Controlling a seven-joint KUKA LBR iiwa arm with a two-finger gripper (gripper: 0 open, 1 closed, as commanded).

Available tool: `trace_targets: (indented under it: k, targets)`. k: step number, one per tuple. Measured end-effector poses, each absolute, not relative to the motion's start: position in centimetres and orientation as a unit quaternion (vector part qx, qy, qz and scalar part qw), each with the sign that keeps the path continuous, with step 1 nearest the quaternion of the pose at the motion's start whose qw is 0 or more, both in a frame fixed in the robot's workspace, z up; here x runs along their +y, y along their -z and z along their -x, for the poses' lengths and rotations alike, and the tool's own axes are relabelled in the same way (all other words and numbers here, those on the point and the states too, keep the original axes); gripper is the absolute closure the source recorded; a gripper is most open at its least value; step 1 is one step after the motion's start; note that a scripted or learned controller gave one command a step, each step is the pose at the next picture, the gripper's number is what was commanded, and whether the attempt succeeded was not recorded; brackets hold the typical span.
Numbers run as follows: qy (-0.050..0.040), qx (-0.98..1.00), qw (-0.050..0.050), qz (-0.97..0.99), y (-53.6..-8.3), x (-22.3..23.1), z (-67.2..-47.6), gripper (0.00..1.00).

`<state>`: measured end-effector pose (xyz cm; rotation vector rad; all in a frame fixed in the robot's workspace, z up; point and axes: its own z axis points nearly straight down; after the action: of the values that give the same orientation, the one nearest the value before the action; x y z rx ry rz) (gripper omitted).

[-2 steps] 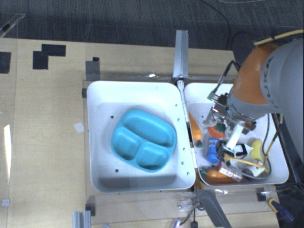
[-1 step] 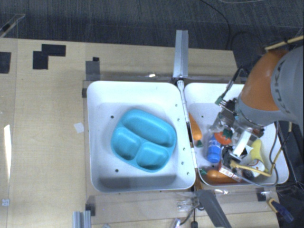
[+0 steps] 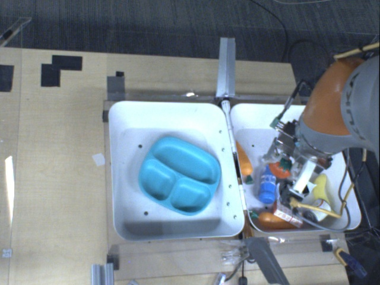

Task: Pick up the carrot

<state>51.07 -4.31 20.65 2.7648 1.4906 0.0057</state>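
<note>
End effector (image 3: 284, 170) is hovering low in the right bin (image 3: 256, 120), reaching toward the carrot (image 3: 243, 159); finger state cannot be told.

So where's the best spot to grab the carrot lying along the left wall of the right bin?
Probably the carrot's middle, coming straight down from above. It lies lengthwise tight along the bin wall, so closing across its narrow width looks difficult; the side facing the blue bottle offers more room.

Bright, even overhead light; soft shadow along the left bin's (image 3: 124, 159) near wall, glare streak at left, slightly soft focus.
</note>
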Motion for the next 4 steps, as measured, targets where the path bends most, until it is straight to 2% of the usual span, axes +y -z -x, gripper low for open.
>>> trace_targets:
  k: [1, 2, 3, 4]
  targets:
    - [-0.0018, 0.482, 0.001, -0.876, -26.5, -6.1, -48.9, 1.00]
    - [-0.0003, 0.454, 0.000, -0.891, -23.2, -5.4, -49.5, 1.00]
    - [-0.0016, 0.546, 0.001, -0.838, -22.1, -7.2, -48.8, 1.00]
    - [-0.0006, 0.548, 0.000, -0.836, -18.4, -5.3, -48.7, 1.00]
